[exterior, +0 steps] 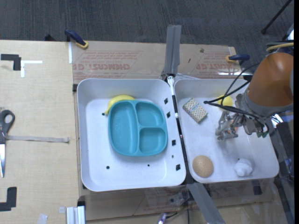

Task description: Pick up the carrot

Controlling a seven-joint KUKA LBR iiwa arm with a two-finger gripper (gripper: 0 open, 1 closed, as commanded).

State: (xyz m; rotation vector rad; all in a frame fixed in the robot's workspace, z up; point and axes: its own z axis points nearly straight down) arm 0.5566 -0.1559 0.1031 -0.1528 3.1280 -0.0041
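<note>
My gripper (227,130) hangs low over the middle of the right bin (210,141), below the orange-banded wrist (273,80). Nothing orange or carrot-shaped lies under or beside it. A small yellow object (227,101) sits just behind the gripper, partly covered by cables and the arm. The arm also hides the bin floor at the right.
The right bin holds a patterned tan block (195,110), a round tan ball (202,166) and a crumpled white item (243,167). In the left bin (93,139) a blue divided plate (138,128) lies in front of a yellow banana (119,100). Scissors (5,125) lie on the bench at far left.
</note>
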